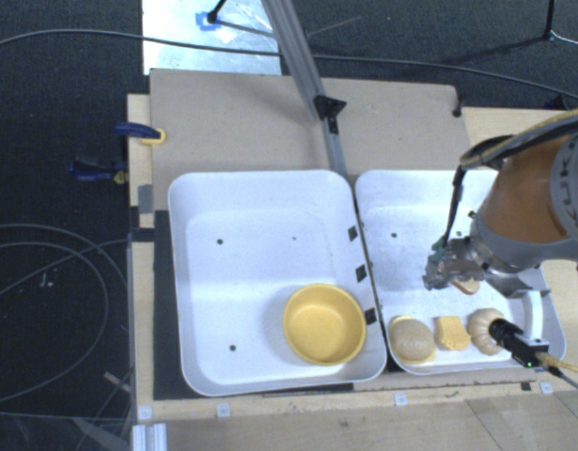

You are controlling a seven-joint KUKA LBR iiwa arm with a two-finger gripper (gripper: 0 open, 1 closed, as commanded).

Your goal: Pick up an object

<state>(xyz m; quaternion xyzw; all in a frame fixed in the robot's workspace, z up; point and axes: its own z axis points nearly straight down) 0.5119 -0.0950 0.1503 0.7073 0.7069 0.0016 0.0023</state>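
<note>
So the arm is parked over the right bin (401, 205) with its pincer (445, 272) low inside it, just above the row of food items along that bin's near edge. From this angle the pincer is a dark cluster of metal, and I honestly can't tell how far open it is or whether there's anything in it. Nothing obvious is hanging from it, but that's as far as I'd go.

Candidates for the pick, all placed relative to the pincer: a round bread roll (412, 339) sits below it and a bit left, a yellow cheese-looking block (450, 333) is almost straight below, and a knobbly pastry (485, 331) is below and to the right, partly tucked under the black piece of the arm's hardware. There's also a small pale thing (466, 287) just right of the pincer, touching or nearly touching it; too small for me to name. The yellow bowl (324, 323) is well off to the left, over in the left bin (223, 214).

My read is this is the approach or descent stage, with the grab not clearly made yet. The next move would need lining up over one item, probably the block since it's closest, coming straight down and closing on it without shoving the roll or pastry, because those three are packed right beside each other against the bin wall.
</note>
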